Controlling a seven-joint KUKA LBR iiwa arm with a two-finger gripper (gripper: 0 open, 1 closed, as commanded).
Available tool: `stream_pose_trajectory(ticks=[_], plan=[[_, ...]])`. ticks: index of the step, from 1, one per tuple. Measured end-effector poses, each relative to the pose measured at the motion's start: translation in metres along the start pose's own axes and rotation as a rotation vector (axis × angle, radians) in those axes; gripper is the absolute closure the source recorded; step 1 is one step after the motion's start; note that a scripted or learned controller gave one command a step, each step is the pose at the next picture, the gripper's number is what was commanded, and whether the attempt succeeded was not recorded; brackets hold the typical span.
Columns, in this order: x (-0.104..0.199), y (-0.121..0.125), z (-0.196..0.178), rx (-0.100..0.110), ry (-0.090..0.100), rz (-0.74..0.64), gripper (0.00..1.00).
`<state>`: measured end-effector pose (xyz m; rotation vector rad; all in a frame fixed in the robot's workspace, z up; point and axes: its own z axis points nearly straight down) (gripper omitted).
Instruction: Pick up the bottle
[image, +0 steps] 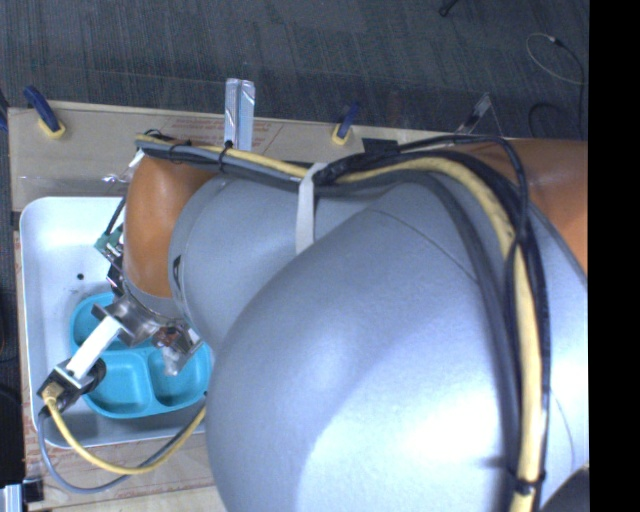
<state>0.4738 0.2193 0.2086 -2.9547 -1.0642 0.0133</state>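
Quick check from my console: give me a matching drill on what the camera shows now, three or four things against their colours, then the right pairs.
Things:
1. Divided tray
2. Bin
3. Wrist band
4. Thick cable looping over the bin's near edge

Colours:
A. Orange
B. Yellow
C. Blue
D. White

Pairs: 1-C, 2-D, 3-A, 4-B.

The tray lies in the left bin, partly under the arm, whose grey body covers most of the bench. I cannot make out the bottle from here.
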Motion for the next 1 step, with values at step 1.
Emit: stream_pose_trajectory(ticks=[1], plan=[[-0.0152,0.0249,0.1162,-0.003,0.010,0.245,0.00]])
